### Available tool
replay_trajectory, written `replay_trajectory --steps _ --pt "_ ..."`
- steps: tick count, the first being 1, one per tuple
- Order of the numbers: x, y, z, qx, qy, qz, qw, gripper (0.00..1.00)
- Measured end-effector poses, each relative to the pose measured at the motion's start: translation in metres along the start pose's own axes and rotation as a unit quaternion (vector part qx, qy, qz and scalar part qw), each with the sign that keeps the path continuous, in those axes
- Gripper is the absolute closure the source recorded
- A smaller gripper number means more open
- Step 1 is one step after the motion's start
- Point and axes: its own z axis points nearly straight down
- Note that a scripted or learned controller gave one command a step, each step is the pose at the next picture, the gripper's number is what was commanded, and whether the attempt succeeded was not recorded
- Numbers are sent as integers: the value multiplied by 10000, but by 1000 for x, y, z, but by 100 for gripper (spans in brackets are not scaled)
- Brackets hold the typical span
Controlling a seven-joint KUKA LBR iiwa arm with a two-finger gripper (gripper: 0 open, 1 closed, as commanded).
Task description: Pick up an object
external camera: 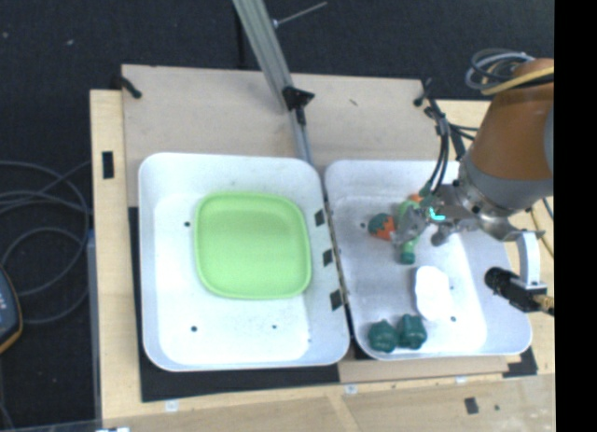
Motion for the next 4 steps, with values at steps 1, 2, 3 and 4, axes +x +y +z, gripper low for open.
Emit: replay_trajectory --steps 1,2,3,4 --pt "0 0 0 0 0 0 10000 0" --pt "-4 -6 60 25 1 5 10000 0" --pt "1 -9 121 28 1 1 10000 0" --pt "0 -9 132 3 -3 3 10000 0"
